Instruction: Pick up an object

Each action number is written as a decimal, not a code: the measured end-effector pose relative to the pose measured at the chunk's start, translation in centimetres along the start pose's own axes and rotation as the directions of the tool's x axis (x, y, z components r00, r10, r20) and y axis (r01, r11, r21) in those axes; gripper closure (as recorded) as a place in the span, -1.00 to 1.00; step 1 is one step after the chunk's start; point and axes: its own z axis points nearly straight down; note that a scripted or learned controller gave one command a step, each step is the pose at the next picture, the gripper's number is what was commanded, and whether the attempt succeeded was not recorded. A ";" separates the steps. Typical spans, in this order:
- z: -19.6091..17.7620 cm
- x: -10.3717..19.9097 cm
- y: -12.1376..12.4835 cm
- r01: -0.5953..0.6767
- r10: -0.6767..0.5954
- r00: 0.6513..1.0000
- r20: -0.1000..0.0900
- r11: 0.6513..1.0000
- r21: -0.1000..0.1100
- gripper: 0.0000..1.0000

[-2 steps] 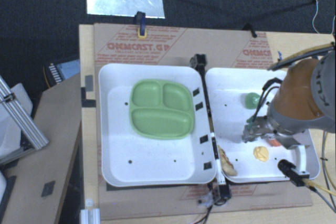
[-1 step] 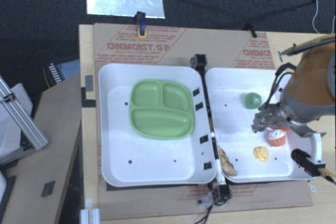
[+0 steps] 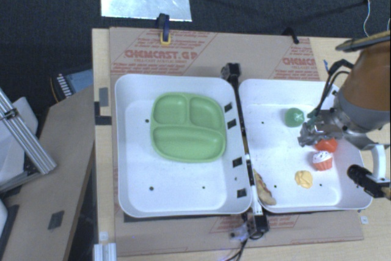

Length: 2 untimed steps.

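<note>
Four small items are lying in the right bin [image 3: 275,202] while I am hovering my gripper [image 3: 313,133], finger state unreadable, beside an orange-red object [image 3: 328,145]; I am judging that centring squarely over it before descending matters.

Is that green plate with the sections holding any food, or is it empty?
Empty. The green plate lies flat in the left bin, and all three of its sections show bare green. The small items sit in the right bin.
</note>
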 end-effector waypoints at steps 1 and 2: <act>-3.7 0.0 0.2 0.000 0.000 1.000 0.000 1.000 0.000 1.00; -3.9 5.2 1.6 0.005 -0.005 1.000 -0.002 1.000 0.003 1.00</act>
